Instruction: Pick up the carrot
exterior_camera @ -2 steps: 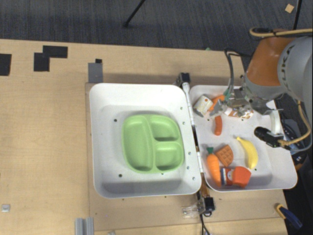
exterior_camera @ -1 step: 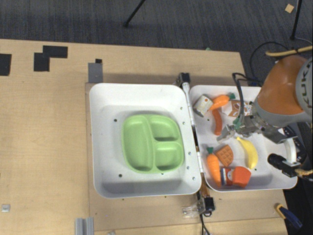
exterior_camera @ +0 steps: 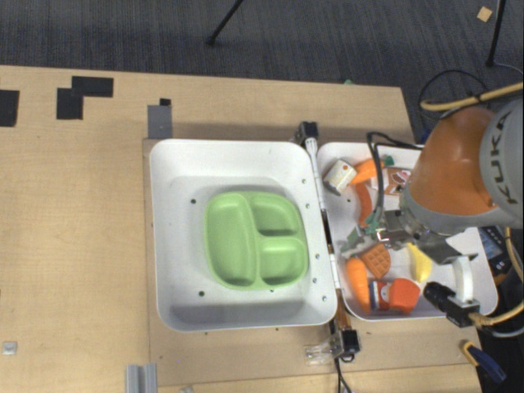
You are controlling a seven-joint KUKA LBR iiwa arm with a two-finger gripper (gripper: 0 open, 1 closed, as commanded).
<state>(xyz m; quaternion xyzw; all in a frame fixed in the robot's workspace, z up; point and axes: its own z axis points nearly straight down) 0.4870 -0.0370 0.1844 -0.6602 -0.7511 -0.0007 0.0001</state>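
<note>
Overhead slanted view of a wooden bench (exterior_camera: 74, 244) bearing two shallow white bins side by side. The left bin (exterior_camera: 176, 219) holds a light green divided plate (exterior_camera: 255, 240) with three compartments, lying near its middle and well apart from the gripper. The right bin (exterior_camera: 485, 293) holds a cluster of toy foods under the grey arm (exterior_camera: 503, 162) with its orange band (exterior_camera: 450, 166), which reaches in from the right and covers much of that bin. The gripper (exterior_camera: 372, 234) hangs low over the bin's middle, amid cables and metal parts; whether its jaws are parted or closed cannot be told, and no object can be made out between them. The carrot (exterior_camera: 358, 277), a short orange piece, lies just below and slightly left of the jaws, close to the bin's left wall. A brown waffle-patterned piece (exterior_camera: 377, 259) sits directly below the jaws, touching the carrot's upper right side. A small red-orange container with a dark label (exterior_camera: 393, 295) lies farther below, beside the carrot's lower end. A yellow piece (exterior_camera: 419, 262) lies to the lower right of the jaws. Above the jaws lies a long curved orange piece (exterior_camera: 364, 188), and to its left a small white and orange carton (exterior_camera: 339, 173) near the bin's upper left corner
</note>
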